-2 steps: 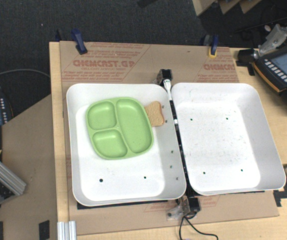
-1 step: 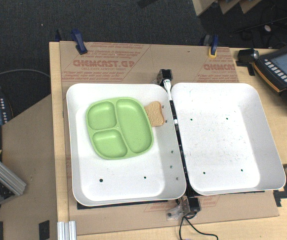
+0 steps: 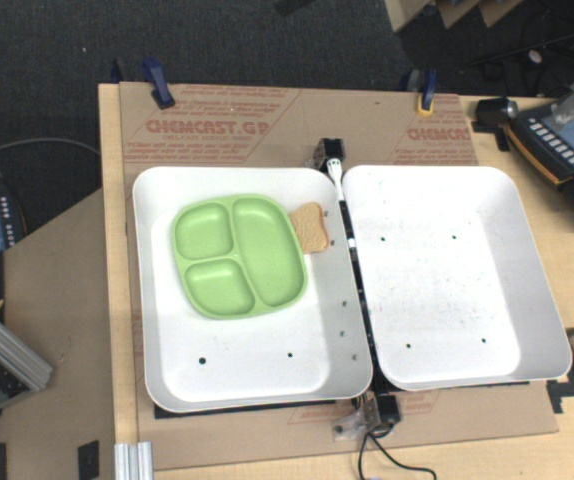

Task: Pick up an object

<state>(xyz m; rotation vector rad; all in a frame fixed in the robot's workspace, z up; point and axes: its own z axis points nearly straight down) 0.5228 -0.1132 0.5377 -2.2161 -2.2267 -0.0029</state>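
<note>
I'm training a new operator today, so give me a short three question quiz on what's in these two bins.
1. True or false: the green divided plate lies in the right bin.
2. How many compartments does the plate have? A) two B) three C) four
3. Fill in: the tan cracker-like piece sits against the plate's ____ rim, near the divide between the bins.

Key:
1. False. It lies in the left bin.
2. B, three: two smaller ones on the camera view's left and one longer one on its right.
3. Right, toward the upper end as the camera view shows it.
</note>
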